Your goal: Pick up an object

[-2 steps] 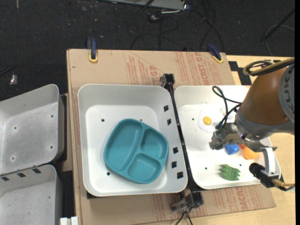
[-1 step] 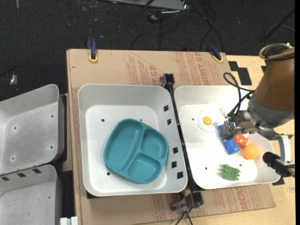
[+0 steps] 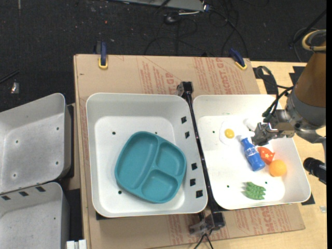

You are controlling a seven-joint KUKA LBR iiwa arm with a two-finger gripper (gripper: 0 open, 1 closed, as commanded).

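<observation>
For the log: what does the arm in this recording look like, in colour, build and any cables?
The arm has a rounded orange-brown section above a grey wrist ring. Below it sits a dark grey, blocky end effector with metal parts. A black cable loops along the wrist toward it. No markings are legible.

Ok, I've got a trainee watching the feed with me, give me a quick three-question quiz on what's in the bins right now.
1. True or false: the teal divided plate lies in the left bin.
2. Which item is nearest the gripper: A) blue bottle, B) green toy, C) orange ball?
3. Fill in: the fried egg toy lies in the ____ bin.

Key: 1 true; 2 A; 3 right.
</observation>
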